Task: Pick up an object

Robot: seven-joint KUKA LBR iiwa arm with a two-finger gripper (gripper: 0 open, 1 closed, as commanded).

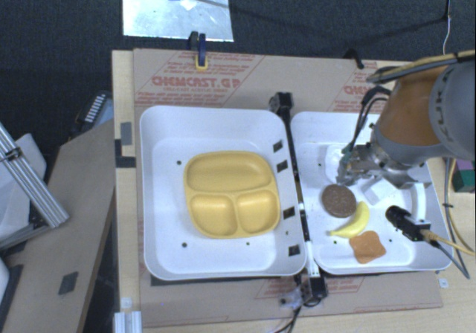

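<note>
The left bin holds one yellow divided tray, lying flat near its middle. The right bin holds a brown round patty, a banana touching it at 5 o'clock, and an orange toast-like piece just below — all in the lower half. The gripper hangs at 1 o'clock from the patty; its state I cannot tell. The brown sheet on the bench reads "CHEMCAST GP".

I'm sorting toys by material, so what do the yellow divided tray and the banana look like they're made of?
The tray looks like moulded plastic: even yellow, smooth, softly glossy, rounded compartments. The banana is probably a plastic toy, uniformly yellow and unmarked, though too small to be sure.
</note>
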